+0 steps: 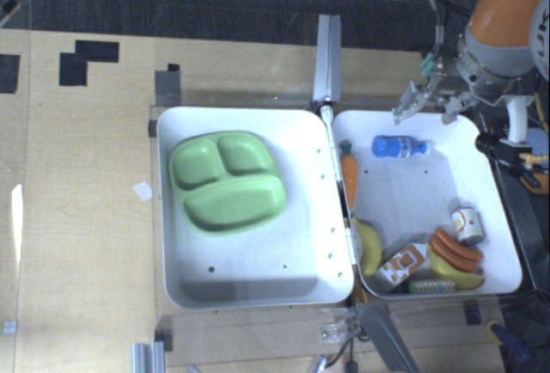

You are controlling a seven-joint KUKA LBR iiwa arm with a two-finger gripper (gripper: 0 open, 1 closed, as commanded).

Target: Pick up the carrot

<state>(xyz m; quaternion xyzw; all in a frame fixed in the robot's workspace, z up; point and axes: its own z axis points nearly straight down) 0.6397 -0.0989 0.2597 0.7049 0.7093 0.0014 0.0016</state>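
The carrot, orange with a small green top, lies against the left wall of the right bin, pointing toward the front. My gripper hangs over the back edge of that bin, well to the right of and behind the carrot. Its two fingers are spread apart with nothing between them. A blue bottle lies on its side between the gripper and the carrot.
The left bin holds a green divided plate. At the front of the right bin lie a banana, a small carton, a hot dog, a small can and a second banana.
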